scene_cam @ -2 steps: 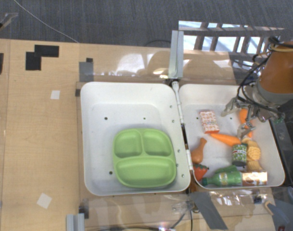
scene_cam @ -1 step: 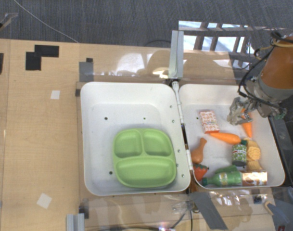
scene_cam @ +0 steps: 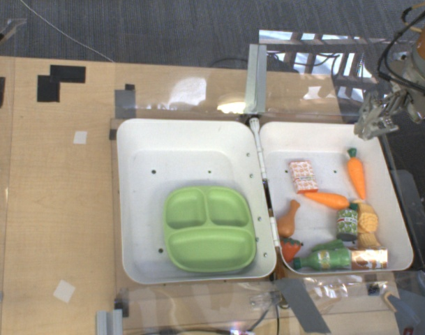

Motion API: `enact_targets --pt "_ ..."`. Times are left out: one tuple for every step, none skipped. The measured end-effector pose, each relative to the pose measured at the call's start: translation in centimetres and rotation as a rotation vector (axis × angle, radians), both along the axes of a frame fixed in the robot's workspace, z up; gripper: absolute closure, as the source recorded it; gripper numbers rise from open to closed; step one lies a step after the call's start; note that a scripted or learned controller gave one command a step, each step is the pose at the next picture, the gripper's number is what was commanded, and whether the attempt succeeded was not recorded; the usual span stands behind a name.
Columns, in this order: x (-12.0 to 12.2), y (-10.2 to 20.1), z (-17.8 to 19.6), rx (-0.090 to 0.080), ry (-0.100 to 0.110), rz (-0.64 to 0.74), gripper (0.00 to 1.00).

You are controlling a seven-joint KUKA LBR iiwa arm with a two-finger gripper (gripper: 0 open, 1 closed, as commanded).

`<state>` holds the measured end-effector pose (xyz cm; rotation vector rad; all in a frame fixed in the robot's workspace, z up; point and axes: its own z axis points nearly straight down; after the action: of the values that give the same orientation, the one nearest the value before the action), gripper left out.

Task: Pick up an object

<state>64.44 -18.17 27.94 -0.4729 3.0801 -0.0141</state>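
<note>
while the grey arm (scene_cam: 416, 54) hangs in from the right, the wooden desk (scene_cam: 51, 208) carries two white bins side by side. the left bin (scene_cam: 139, 159) holds a green divided plate (scene_cam: 209, 229). the right bin (scene_cam: 324, 145) holds the smaller things: a green bottle (scene_cam: 338, 258) lying along the near wall, two carrots (one (scene_cam: 326, 199) lying flat mid-bin, one (scene_cam: 356, 174) nearer the far right wall), a drumstick (scene_cam: 289, 218), a pink box (scene_cam: 303, 176), a small green can (scene_cam: 347, 222) and a yellow cookie (scene_cam: 368, 222). the hand (scene_cam: 375, 121) hovers over the bin's far right corner, carrying nothing; how far open it is, i cannot tell.
</note>
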Motion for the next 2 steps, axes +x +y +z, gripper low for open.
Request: enact_targets --pt "2.6 -0.5 2.8 0.005 0.010 -0.069 1.00" --pt "2.6 -0.5 15.6 0.004 0.001 -0.129 1.00"
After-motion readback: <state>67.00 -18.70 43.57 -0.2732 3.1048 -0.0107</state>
